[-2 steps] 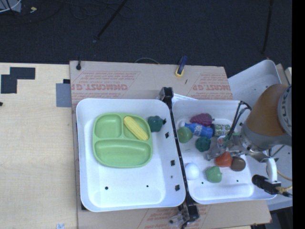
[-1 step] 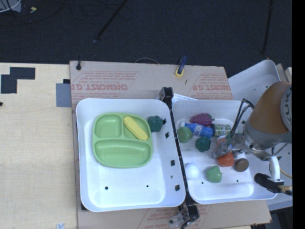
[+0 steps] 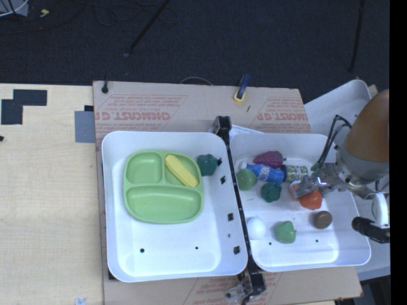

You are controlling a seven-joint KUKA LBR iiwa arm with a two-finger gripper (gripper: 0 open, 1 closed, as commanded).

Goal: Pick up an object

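Note:
My gripper point(image 3: 308, 189) hangs low over the right bin point(image 3: 346, 250), at its middle right, right above an orange-red toy point(image 3: 311, 200). Whether it touches the toy I cannot tell. Just left of it lie a small bottle point(image 3: 294, 170), a blue object point(image 3: 265, 173), a purple grape bunch point(image 3: 270, 158), a dark green piece point(image 3: 271, 192) and a green ball point(image 3: 246, 179). A brown ball point(image 3: 322, 219), a green pepper-like toy point(image 3: 285, 232) and a white egg point(image 3: 255, 227) lie nearer the front.
The left bin point(image 3: 165, 253) holds a green divided plate point(image 3: 162, 205) with a yellow corn cob point(image 3: 181, 170) on it, and a dark green broccoli point(image 3: 207, 164) beside it. A black divider point(image 3: 233, 196) separates the bins. The arm's orange band point(image 3: 372, 129) is at the right.

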